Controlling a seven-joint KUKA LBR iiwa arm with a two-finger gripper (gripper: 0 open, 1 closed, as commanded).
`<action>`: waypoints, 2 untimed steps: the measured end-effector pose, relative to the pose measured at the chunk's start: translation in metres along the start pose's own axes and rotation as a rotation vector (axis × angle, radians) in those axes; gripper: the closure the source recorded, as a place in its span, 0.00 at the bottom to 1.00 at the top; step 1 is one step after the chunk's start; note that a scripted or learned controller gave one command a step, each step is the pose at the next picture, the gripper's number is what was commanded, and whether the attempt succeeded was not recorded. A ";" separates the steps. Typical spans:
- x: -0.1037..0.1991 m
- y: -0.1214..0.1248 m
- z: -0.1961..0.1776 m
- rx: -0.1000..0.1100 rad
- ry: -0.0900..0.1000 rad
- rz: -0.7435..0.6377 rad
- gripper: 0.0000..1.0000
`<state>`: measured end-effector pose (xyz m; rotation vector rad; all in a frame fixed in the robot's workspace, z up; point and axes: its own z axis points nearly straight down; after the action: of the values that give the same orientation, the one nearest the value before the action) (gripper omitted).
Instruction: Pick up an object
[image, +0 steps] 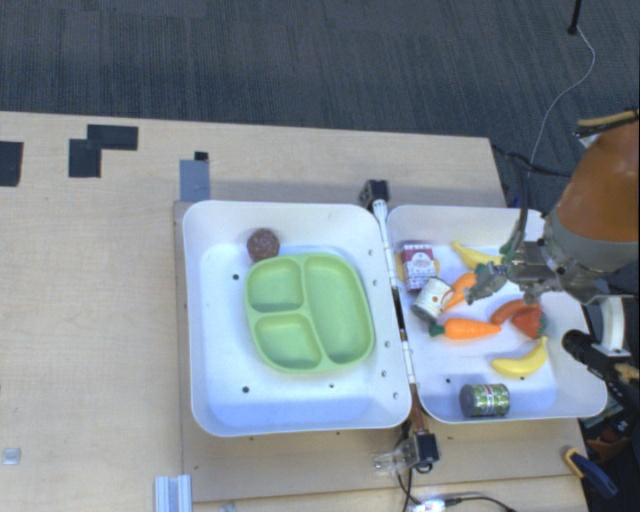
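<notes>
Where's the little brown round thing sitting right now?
The brown round object lies in the left bin, near its far left corner, just beyond the green divided plate.

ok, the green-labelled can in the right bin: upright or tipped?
Tipped. The green-labelled metal can lies on its side near the right white bin's front wall, label facing up.

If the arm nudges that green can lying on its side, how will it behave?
The small green cylindrical can lies on its side near the right white bin's front wall, so it probably rolls. Its smooth rounded surface may slip from a pinch.
</notes>
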<state>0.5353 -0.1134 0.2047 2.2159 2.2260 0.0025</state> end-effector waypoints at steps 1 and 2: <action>0.001 -0.026 0.102 0.003 0.000 0.002 0.00; 0.002 -0.024 0.091 -0.003 0.000 0.001 1.00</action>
<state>0.5116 -0.1116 0.1141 2.2152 2.2233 0.0062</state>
